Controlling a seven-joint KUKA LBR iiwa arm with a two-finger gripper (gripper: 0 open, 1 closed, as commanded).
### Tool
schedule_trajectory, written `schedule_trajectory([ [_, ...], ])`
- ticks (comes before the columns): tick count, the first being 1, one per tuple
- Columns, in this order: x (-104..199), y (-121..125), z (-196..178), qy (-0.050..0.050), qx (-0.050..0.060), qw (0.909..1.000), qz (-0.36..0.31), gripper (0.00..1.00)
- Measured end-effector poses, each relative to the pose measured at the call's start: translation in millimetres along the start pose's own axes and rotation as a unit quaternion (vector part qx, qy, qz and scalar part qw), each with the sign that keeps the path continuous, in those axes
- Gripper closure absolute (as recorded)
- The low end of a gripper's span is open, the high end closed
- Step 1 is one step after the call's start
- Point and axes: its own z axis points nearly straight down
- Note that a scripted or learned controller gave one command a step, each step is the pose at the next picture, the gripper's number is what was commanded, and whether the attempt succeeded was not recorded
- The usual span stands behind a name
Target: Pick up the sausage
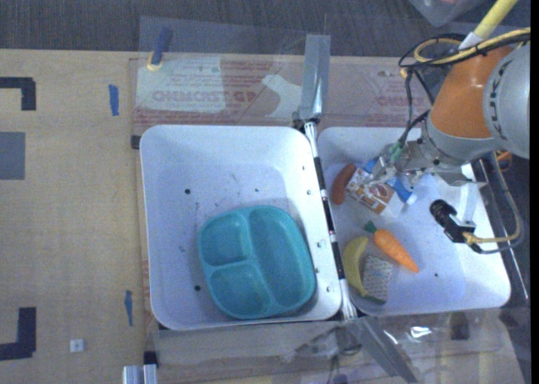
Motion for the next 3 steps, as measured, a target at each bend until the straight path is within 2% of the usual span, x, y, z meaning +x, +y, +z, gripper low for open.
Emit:
schedule_trajectory([
  [1,0,5,-13,-0.002,-0.008,1.0,-0.001,1.0],
  [2,26,-3,21,0.008,0.015,0.992,-0.125,1.0],
  [3,37,-66,17,0.01,0.013,0.9664,-0.256,1.0],
])
